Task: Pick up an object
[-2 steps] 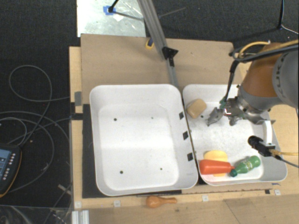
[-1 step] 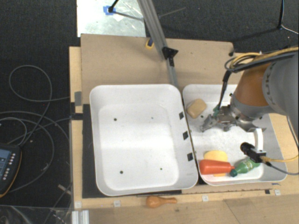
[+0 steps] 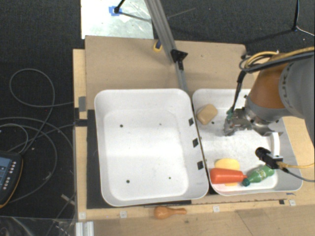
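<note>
My gripper hangs over the upper middle of the right bin, pointing down toward the bin floor. A tan block lies a short way to its left, apart from it. Near the bin's front edge lie a yellow piece, an orange-red carrot-like piece and a green bottle. Nothing is visible between the gripper's tips, and their spread is too small and dark to read.
The left bin stands beside the right one. A tan pear-shaped object lies on the bench in front of the bins. A slanted grey pole crosses above the bins' far edge. Cables lie on the floor at the left.
</note>
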Motion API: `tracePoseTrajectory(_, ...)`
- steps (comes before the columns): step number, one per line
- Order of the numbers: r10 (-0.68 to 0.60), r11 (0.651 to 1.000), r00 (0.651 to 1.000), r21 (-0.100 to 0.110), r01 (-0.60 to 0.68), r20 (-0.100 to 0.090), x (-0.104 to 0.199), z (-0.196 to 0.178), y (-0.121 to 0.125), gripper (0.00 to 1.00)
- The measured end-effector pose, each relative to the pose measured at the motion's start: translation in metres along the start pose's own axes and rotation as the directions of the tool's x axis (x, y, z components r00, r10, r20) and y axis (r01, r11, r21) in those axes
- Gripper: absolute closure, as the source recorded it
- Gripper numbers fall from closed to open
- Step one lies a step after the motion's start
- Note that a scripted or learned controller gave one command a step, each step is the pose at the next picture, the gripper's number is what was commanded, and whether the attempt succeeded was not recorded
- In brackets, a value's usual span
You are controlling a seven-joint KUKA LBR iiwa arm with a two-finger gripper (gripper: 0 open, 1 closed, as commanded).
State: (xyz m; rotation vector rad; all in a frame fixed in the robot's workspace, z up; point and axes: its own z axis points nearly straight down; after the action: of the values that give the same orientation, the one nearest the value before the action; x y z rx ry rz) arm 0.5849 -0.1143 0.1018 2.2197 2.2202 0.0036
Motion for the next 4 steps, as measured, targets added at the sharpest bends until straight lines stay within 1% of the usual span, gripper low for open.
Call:
tracePoseTrajectory(1,0.000,1.000,1.000,-0.002,0.000,0.001,-0.004,-0.044,-0.001,1.00)
tracePoseTrajectory(2,-0.003,1.000,1.000,-0.004,0.003,0.002,-0.011,-0.093,0.006,1.00)
tracePoseTrajectory(3,-0.005,1.000,1.000,-0.003,0.005,0.001,-0.012,-0.133,0.008,1.00)
tracePoseTrajectory(4,-0.011,1.000,1.000,-0.001,0.011,-0.001,0.045,-0.126,0.028,1.00)
